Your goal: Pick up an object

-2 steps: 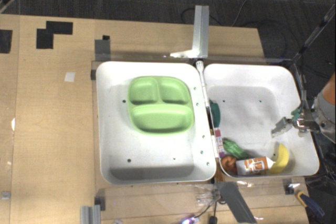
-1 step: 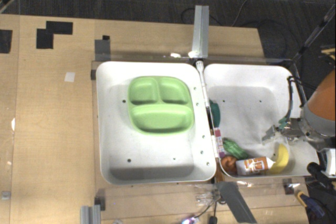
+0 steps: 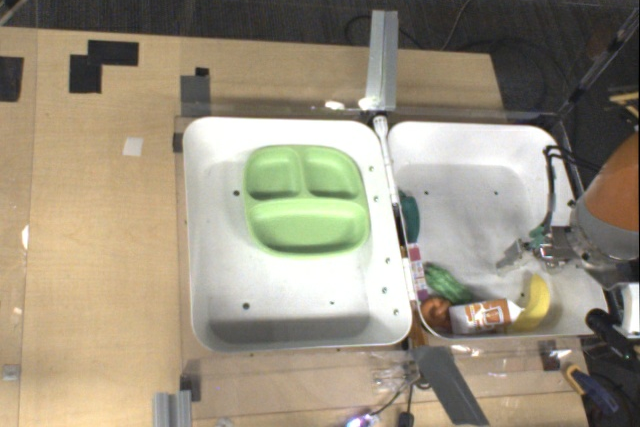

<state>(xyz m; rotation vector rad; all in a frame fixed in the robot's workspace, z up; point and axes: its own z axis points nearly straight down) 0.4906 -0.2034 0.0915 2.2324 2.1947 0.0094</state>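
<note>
A wooden desk (image 3: pixel 90 245) seen from above at a slant carries two shallow white bins side by side in the middle and right of the frame. The left bin (image 3: pixel 215 305) holds a pale green divided plate (image 3: pixel 303 197) with three compartments, lying flat in the upper middle of that bin. The right bin (image 3: pixel 470 155) holds a cluster of small things along its lower edge: a yellow banana (image 3: pixel 537 301) at the lower right, touching a small white bottle with an orange label (image 3: pixel 484 316) that lies on its side just left of it, a green leafy item (image 3: pixel 446 282) above the bottle's left end, and a reddish-brown round item (image 3: pixel 434 312) in the lower left corner. A dark teal thing (image 3: pixel 408 213) rests against the bin's left wall, higher up. The grey arm with its orange band (image 3: pixel 612 195) enters at the right edge of the frame, and its gripper (image 3: pixel 530 251) sits low over the right side of the right bin, just above the banana. The fingers are too small and blurred to tell whether they are spread or closed, and nothing can be seen between them
</note>
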